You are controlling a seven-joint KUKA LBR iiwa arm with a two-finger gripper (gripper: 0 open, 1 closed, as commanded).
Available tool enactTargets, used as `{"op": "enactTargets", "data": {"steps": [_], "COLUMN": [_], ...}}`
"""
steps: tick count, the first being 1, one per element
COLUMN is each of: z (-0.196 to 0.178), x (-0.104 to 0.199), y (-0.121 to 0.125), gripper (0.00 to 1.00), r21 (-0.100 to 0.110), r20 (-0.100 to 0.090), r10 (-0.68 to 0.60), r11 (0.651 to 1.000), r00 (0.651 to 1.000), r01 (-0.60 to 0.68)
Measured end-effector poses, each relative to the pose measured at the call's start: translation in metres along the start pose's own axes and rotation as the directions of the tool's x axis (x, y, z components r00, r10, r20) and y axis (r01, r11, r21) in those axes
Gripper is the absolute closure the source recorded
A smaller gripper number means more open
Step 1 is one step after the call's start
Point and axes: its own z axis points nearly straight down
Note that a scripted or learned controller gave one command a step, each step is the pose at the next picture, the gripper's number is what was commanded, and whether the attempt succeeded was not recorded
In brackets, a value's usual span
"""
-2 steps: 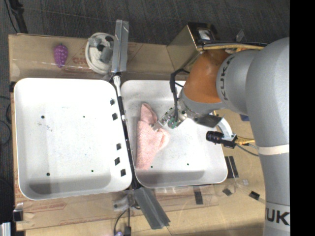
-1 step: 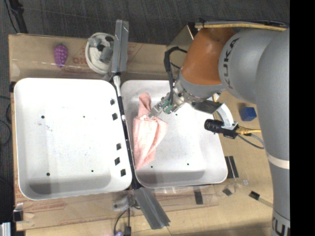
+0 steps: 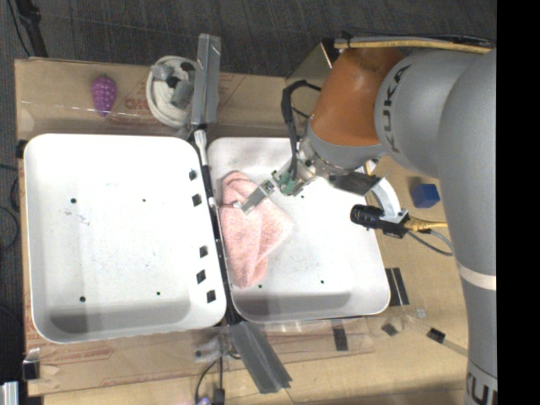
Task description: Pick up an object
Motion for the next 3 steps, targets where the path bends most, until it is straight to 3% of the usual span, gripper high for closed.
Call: {"op": "enactTargets", "data": {"steps": [1, 2, 3], "z": [0.099, 0.099, 0.089], "x": [-0.028, -0.032, -0.031], "y": [-0.052, -0.004, -0.003], "gripper": [0.0, 0.0, 1.0], "r21": [-0.003, -0.001, -0.001], "r20": [0.001, 0.001, 0.0], "r10": [0.023, 0.149, 0.144], "r11": [1.0, 0.989, 0.99], "r00": [1.0, 0.989, 0.99], "r01": [-0.023, -0.149, -0.144]}}
